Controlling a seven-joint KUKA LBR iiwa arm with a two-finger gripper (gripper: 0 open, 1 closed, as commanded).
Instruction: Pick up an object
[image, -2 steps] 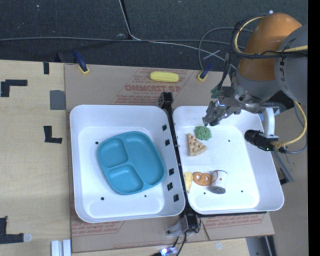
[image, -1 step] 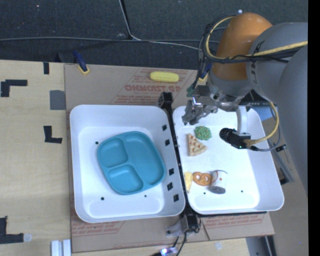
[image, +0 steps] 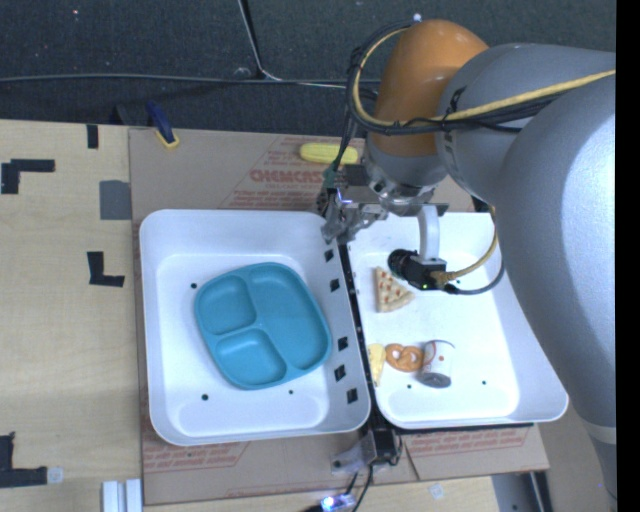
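Left shallow white bin (image: 160, 300) – holds blue three-compartment plastic plate (image: 262, 323), flat, near centre.
Right shallow white bin (image: 520, 340) – tan waffle-textured wedge (image: 391, 289) near upper left; brown pretzel-shaped piece (image: 404, 356) just beside small round grey-and-red item (image: 433, 366); yellow bit (image: 376, 361) by divider.
Gripper (image: 345, 215) over divider at bins' far edge, above wedge, apart from it – grip state: cannot tell.

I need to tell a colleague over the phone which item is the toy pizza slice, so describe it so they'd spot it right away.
Look in the right-hand white bin. Near its left wall, just below the gripper, lies a small tan triangular pizza slice with red dots. Its neighbours nearer the camera are a round brown pretzel and a grey disc-shaped piece; it alone is wedge-shaped.
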